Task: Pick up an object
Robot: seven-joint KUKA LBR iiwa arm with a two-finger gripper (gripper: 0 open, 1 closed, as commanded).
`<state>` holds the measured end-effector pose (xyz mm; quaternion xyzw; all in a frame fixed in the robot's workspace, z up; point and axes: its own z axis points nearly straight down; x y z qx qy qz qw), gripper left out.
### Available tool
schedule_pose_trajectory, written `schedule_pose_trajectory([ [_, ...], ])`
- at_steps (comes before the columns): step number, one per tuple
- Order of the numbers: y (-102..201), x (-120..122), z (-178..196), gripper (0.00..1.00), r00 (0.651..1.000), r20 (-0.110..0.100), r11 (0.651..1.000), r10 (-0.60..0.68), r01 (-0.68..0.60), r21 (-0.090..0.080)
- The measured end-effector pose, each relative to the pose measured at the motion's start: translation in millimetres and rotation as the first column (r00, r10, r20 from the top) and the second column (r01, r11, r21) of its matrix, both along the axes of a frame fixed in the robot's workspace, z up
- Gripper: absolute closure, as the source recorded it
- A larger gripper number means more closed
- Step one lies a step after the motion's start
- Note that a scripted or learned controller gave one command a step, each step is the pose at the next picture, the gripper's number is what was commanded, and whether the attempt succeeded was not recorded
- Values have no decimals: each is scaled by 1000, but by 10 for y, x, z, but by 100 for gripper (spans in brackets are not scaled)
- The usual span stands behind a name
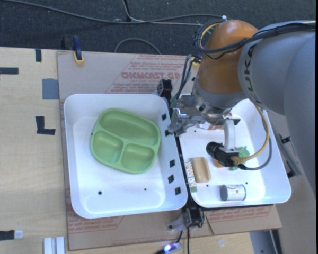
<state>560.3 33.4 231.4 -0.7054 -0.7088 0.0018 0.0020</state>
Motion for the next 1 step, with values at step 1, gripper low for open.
schedule_pose_trajectory([
  [1, 534, -286, 45, 100, 1000, 1, 1000, 2, -2, 1],
])
